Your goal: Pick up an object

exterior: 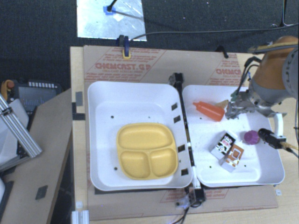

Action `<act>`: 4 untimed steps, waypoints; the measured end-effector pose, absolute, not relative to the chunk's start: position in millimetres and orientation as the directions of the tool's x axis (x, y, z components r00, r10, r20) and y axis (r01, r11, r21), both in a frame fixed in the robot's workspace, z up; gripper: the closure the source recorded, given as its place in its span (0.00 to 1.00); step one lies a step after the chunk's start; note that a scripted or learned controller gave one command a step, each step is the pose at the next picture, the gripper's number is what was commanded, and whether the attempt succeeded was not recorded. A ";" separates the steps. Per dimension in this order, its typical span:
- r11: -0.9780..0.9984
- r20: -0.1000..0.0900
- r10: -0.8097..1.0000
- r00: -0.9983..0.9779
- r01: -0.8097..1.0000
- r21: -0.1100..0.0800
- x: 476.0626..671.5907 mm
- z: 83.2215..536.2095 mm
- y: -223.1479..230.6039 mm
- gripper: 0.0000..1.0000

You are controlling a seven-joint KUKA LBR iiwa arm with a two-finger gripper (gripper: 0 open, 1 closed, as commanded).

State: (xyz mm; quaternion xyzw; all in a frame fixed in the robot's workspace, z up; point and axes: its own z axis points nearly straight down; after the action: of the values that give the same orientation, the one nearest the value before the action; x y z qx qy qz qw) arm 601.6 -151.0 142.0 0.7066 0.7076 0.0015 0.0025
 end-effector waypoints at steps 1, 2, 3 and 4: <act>0.003 -0.002 1.000 -0.003 1.000 0.006 601.7 185.9 -152.4 1.00; 0.005 -0.001 1.000 -0.005 1.000 0.006 603.4 229.7 -150.1 1.00; 0.009 0.001 1.000 -0.009 1.000 0.003 608.1 219.5 -96.7 1.00; 0.010 0.002 1.000 -0.010 1.000 0.003 621.1 229.1 -40.7 1.00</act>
State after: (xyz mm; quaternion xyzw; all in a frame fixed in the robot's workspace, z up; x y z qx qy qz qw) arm 621.1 -40.7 229.1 0.7037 0.7105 0.0017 0.0006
